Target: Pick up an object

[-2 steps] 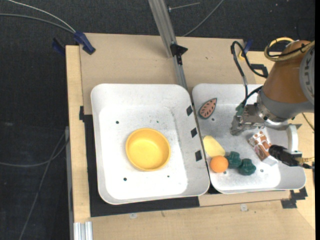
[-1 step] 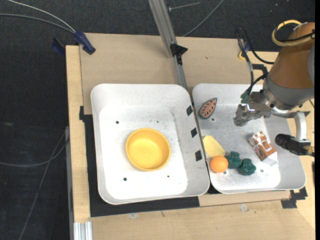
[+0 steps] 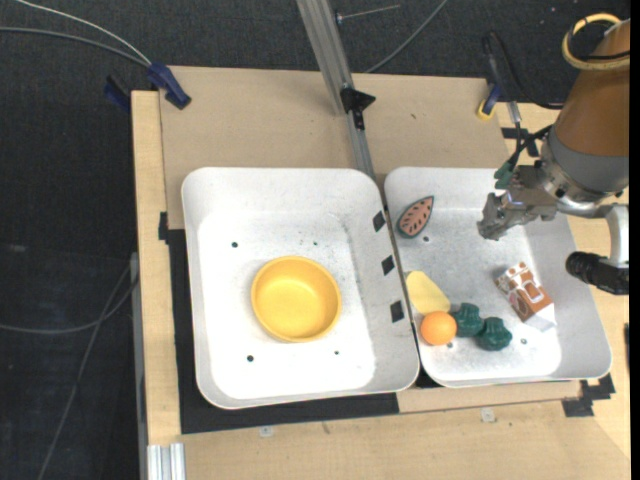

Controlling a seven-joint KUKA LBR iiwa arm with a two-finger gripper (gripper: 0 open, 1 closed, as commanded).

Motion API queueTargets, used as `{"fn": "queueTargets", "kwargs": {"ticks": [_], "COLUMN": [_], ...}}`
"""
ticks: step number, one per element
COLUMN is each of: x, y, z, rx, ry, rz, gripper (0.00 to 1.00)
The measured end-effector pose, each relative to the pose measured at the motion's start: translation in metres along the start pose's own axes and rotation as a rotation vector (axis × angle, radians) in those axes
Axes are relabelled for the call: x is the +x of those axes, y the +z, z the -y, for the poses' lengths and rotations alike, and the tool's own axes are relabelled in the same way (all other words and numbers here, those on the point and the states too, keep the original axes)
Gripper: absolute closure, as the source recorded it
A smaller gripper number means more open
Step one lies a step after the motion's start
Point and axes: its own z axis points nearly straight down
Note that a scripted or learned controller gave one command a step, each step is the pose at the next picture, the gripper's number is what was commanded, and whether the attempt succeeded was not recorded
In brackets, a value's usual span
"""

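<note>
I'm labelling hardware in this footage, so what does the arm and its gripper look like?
The arm has an orange-brown rounded section with a yellowish ring at its top and a grey segment below it. Thin dark cables run along its left side down to the gripper, a small grey metal assembly. A black knob-like part juts out lower right.

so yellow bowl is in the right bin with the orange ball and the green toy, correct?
No. The camera view shows the yellow bowl alone in the left bin. The orange ball and the green toy are in the right bin, as you said.
</note>
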Motion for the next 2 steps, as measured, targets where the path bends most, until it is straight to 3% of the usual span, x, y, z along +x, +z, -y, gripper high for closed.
{"fn": "queueTargets", "kwargs": {"ticks": [1, 2], "x": [0.058, 0.117], "y": [-0.01, 0.002], "z": [0.0, 0.011], "rx": [0.001, 0.019], "ry": [-0.005, -0.004], "rz": [-0.003, -0.006], "gripper": [1.0, 1.0]}}
